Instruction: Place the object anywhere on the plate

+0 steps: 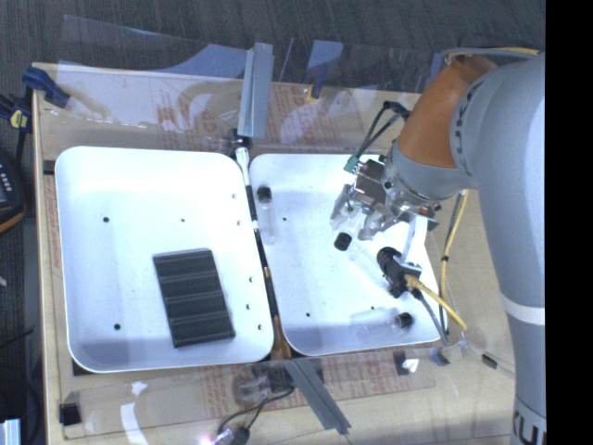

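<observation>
- Two white bins sit side by side on my bench: the left bin (pixel 83 184) holds a dark ribbed plate (pixel 193 297), lying flat toward its near edge.
- My claw (pixel 357 219) hangs over the right bin (pixel 296 332), near its middle; I cannot tell how far my fingers are spread.
- A small black object (pixel 342 242) sits just below my claw, but whether I hold it is unclear.
- Another small dark piece (pixel 263 194) lies near the divider between the bins.

A robotics lab: plywood bench (pixel 306 109), two white bins (pixel 83 184), loose cables (pixel 445 313)
</observation>
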Tool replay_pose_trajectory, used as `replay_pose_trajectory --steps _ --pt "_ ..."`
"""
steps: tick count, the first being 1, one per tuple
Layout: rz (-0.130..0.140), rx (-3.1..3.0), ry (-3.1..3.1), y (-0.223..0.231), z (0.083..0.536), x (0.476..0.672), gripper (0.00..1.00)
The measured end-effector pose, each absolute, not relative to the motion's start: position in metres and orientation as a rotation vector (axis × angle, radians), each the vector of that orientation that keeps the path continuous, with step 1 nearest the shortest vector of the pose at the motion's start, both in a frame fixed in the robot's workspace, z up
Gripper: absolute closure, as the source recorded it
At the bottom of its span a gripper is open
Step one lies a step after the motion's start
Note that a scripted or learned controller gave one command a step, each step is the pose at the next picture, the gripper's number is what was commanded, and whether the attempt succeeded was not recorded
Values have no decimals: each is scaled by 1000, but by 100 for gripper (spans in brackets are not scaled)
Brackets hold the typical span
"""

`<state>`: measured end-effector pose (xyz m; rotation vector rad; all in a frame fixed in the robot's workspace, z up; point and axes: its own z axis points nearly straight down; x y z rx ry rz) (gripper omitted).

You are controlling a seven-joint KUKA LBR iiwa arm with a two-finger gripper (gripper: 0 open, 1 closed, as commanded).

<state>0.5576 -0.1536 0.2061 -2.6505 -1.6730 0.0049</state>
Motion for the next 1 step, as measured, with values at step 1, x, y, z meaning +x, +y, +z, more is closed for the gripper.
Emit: replay_pose_trajectory --steps 1 --pt "11 -2875 -1252 -14 198 501 100"
